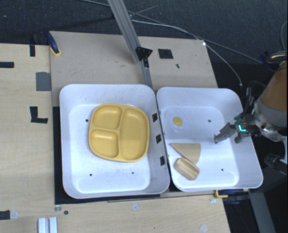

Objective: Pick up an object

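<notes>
Two shallow white bins sit side by side on the bench: the left bin [76, 178] carries a yellow divided plate [119, 132], a tray with three compartments lying flat near its middle, and the right bin [231, 176] holds the smaller pieces. The arm [275, 98] enters from the right, its orange band visible above the wrist, and its gripper [226, 134] hangs over the right side of the right bin, a green light glowing just behind it. The two dark fingers look spread apart with nothing between them, so I read the gripper as open and empty, though the slant of the view makes the gap hard to judge. In the same bin, toward the front, a tan wedge-shaped piece [188, 151] lies flat, and a small tan cylinder-like block [186, 168] sits touching or just overlapping its lower edge; a small round yellow item [177, 122] rests near the back, well apart from both. The step in hand seems to be the approach, before any grasp. The next move would call for travelling leftward over a chosen piece, likely the wedge or the block, lining the fingers across its narrow side, descending and closing. The two touching pieces could jostle each other.
</notes>
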{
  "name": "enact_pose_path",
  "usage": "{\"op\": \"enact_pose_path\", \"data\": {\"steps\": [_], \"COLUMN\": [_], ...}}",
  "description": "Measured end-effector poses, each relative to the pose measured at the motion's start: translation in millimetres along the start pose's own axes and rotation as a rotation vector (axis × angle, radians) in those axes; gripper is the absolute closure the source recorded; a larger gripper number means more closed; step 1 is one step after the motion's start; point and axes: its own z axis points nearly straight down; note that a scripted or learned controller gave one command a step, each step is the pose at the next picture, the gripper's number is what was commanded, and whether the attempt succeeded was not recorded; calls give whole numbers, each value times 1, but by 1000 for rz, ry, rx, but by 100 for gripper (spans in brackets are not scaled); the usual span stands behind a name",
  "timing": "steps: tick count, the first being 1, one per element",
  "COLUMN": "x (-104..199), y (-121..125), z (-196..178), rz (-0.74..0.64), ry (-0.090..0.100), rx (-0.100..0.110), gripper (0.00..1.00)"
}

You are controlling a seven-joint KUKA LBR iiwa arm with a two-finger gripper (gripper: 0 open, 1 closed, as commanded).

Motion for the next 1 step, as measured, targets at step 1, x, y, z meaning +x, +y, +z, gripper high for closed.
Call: {"op": "enact_pose_path", "data": {"steps": [1], "x": [0], "y": [1], "z": [-1], "rz": [0], "ry": [-1], "rx": [-3], "gripper": [0]}}
